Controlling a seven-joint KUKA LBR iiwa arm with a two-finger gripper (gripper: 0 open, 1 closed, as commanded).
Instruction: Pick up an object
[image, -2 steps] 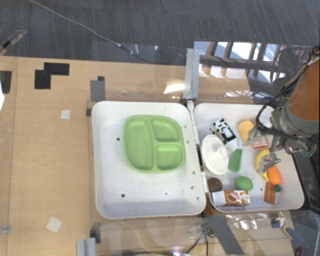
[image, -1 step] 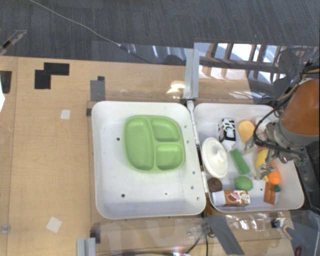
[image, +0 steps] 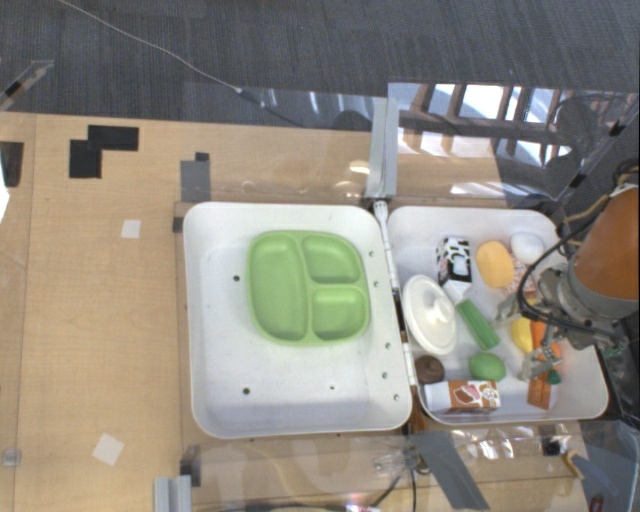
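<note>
End effector (image: 535, 335) sits low at the right bin's (image: 590, 405) right side, among a yellow piece (image: 521, 334) and orange pieces (image: 541, 390); its opening and any hold cannot be told. Left bin (image: 215, 400) holds a green divided tray (image: 306, 286).

Light wooden tabletop (image: 90, 340) carries two shallow white plastic bins side by side. Left bin (image: 215, 400) holds a green three-compartment plastic tray (image: 305, 288), lying flat near its centre. Black rectangular markers (image: 100, 148) lie on the tabletop's far left corner.
</note>
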